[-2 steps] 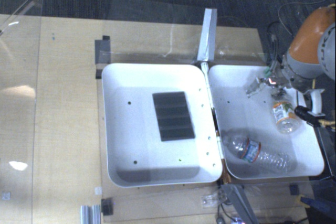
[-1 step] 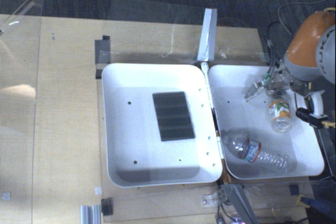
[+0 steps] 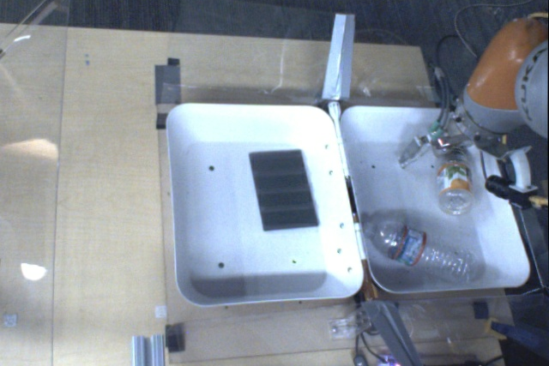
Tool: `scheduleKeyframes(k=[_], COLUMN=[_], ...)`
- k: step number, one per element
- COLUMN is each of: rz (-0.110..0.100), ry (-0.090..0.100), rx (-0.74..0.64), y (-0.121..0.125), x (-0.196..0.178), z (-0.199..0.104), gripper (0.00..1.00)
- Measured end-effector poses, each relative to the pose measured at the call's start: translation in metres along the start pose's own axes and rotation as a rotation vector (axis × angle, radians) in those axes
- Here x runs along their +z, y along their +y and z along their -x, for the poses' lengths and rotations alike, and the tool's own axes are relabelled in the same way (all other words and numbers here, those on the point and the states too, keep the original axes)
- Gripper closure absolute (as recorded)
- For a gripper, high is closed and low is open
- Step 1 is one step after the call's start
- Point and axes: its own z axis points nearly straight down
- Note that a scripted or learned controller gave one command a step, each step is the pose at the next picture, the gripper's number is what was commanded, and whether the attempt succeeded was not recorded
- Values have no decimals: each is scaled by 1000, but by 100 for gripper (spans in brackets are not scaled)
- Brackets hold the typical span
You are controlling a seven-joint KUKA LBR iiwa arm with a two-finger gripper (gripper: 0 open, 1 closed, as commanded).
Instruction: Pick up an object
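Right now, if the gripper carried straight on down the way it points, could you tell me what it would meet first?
Probably the small bottle, which lies just under the gripper in the right bin. Depth is hard to judge from this slant, so it may meet the bin floor beside it instead.

Grey arm; orange band; metallic tool

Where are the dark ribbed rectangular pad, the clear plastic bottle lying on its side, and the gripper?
dark ribbed rectangular pad (image 3: 283, 189), camera view, its centre.
clear plastic bottle lying on its side (image 3: 410, 245), camera view, its label.
gripper (image 3: 429, 143), camera view, between fingertips.
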Motion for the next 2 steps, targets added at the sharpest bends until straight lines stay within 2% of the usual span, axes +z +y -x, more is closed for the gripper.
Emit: scheduleKeyframes(k=[1, 2], rz=[-1, 3], ry=[-16, -16], rx=[-61, -138], y=[19, 2], x=[-46, -3], z=[12, 11], gripper=[0, 0])
